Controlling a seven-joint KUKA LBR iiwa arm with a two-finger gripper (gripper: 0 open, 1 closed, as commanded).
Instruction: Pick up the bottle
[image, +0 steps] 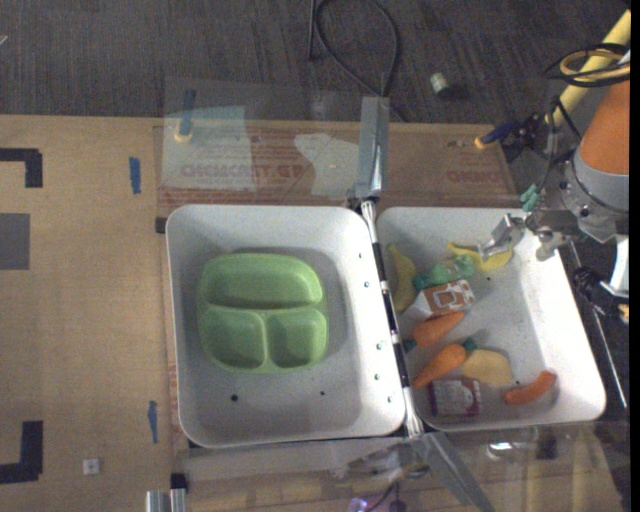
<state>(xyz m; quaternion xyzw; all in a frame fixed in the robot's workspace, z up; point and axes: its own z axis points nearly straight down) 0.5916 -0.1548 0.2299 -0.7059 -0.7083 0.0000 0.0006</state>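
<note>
The bottle (455, 396), as best I can judge, is the squat dark-red piece lying on its side at the near edge of the right bin (560, 330), close to the near wall and nothing gripping it. This reading is uncertain, because the toys are small and soft in outline.

Crowding is the first risk. An orange carrot (440, 364) and a pale yellow piece (488, 366) lie just beyond the bottle and almost touch it, and an orange sausage-like toy (529, 388) sits just to its right. A descent that lands slightly far of the bottle would probably catch one of these, or push the bottle against the wall.

Farther in are a second carrot (437, 327), a small white and orange carton (447, 297), a green toy (440, 274) and a banana (401, 276). The carton could be mistaken for the target.

The gripper (520, 238) hangs over the far right corner of the same bin, near a yellow toy (482, 258) and well apart from the bottle. I cannot tell how far open it is, and I see nothing held in it. It would have to cross most of the bin, so aim could drift. A bottle lying flat may also roll or slip out of a pinch.

The left bin (190, 330) holds a green divided plate (263, 311) and does not come into this.
</note>
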